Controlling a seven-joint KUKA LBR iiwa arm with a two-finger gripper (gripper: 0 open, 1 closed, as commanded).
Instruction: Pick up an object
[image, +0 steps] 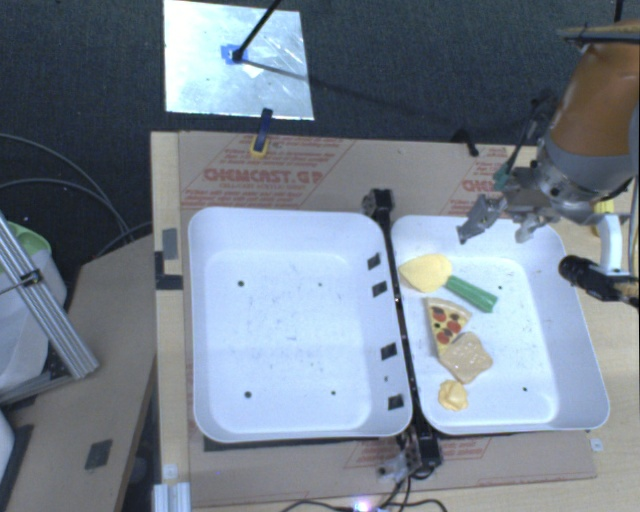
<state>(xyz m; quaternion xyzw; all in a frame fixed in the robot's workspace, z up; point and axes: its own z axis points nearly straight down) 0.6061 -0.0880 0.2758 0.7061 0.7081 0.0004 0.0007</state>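
My claw (497, 221) hangs wide and holds nothing over the right bin's (570, 350) far rim. The lemon (425, 271) lies at its seven o'clock, with the pizza slice (447, 321) beyond.

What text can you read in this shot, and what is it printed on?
"CHEMCAST G P": red print on the brown board under the bins, left of centre beyond the left bin; the last letters are unsure.
More red print on that board at right, by the claw, and along the near edge: too blurred or cut off to read.

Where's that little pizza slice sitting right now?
The pizza slice lies in the right bin, near its left wall, between the green stick above and the toast below.
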